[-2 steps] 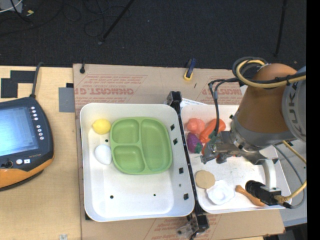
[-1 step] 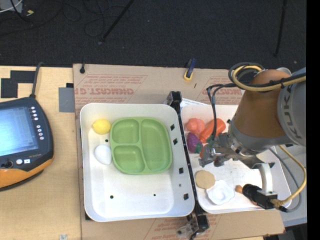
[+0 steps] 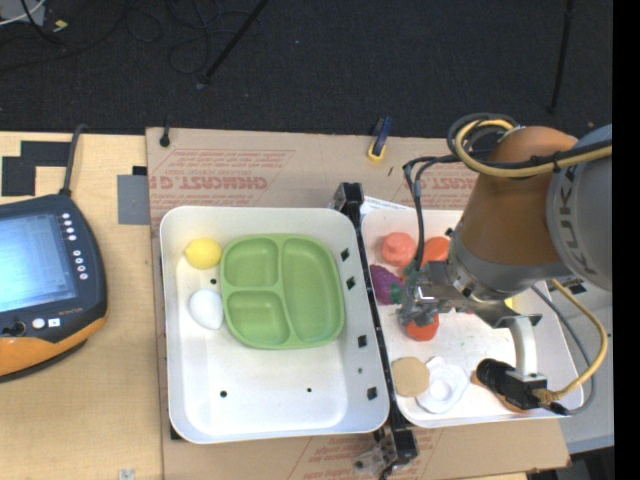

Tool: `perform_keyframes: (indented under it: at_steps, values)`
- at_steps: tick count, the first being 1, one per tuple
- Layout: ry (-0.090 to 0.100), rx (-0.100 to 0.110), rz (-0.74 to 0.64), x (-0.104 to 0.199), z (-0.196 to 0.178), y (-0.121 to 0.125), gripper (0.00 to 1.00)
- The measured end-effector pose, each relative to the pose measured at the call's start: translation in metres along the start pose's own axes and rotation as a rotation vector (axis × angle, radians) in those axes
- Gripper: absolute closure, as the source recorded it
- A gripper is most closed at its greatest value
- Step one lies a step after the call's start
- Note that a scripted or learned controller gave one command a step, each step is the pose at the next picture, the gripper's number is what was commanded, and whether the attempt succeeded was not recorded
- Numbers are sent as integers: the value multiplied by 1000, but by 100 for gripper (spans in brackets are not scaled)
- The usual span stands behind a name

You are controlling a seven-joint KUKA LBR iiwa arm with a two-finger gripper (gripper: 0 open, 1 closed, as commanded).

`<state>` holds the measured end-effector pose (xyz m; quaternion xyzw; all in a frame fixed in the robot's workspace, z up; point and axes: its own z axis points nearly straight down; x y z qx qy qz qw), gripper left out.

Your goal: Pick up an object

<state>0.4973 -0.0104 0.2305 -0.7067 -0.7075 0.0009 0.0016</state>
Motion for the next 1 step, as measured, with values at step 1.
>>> perform_keyframes:
  at_steps: [1]
  values:
    - [0,2,2,-9,14,-4,100]
